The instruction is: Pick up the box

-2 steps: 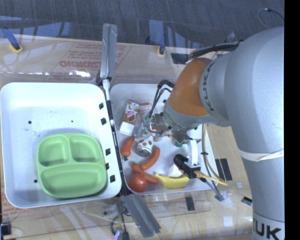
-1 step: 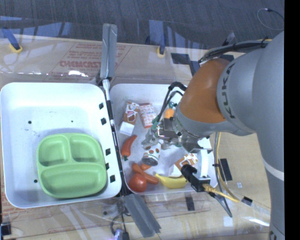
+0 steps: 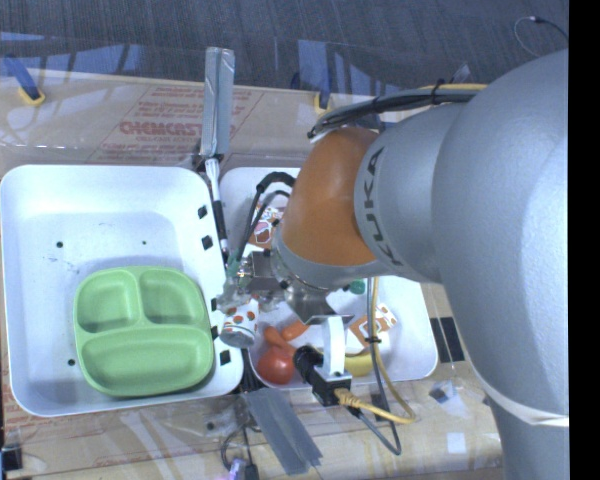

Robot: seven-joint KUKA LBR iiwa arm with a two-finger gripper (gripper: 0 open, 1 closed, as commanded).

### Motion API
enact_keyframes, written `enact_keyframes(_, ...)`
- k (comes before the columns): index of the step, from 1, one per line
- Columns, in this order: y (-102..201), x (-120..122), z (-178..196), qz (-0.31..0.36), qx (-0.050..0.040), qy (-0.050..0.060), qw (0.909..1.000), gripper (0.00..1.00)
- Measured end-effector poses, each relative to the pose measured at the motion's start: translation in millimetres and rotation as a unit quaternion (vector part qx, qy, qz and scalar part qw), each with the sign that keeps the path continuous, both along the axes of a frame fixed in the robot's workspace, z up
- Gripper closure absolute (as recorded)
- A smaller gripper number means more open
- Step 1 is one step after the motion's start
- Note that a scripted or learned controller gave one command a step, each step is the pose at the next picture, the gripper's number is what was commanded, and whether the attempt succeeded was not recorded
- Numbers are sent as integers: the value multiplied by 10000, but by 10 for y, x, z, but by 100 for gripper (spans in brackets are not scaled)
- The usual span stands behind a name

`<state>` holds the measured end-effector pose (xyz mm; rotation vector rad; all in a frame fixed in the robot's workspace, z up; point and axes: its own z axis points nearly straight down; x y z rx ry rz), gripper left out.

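Observation:
The arm's orange band (image 3: 325, 203) and grey wrist hang low over the right bin (image 3: 420, 353) and cover most of it. The gripper (image 3: 244, 286) reaches down at the bin's left side, just above a white cup with orange spots (image 3: 237, 324). A white-and-orange box corner (image 3: 380, 320) peeks out to the right of the wrist, near the bin's front right. Another white-and-brown printed piece (image 3: 265, 230) shows behind the gripper's cables; I cannot tell what it is. Nothing is seen held.
A red round fruit (image 3: 274, 367), an orange piece (image 3: 281, 333) and a yellow banana-like item (image 3: 358, 364) lie at the right bin's front. The left bin (image 3: 40, 218) holds a green divided plate (image 3: 143, 330). A yellow cable (image 3: 375, 408) trails over the front rim.

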<state>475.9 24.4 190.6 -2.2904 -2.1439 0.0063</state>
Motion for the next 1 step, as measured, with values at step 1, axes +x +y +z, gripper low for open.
enact_keyframes(1,1210,-3,865,870,3,-15,9962,100)
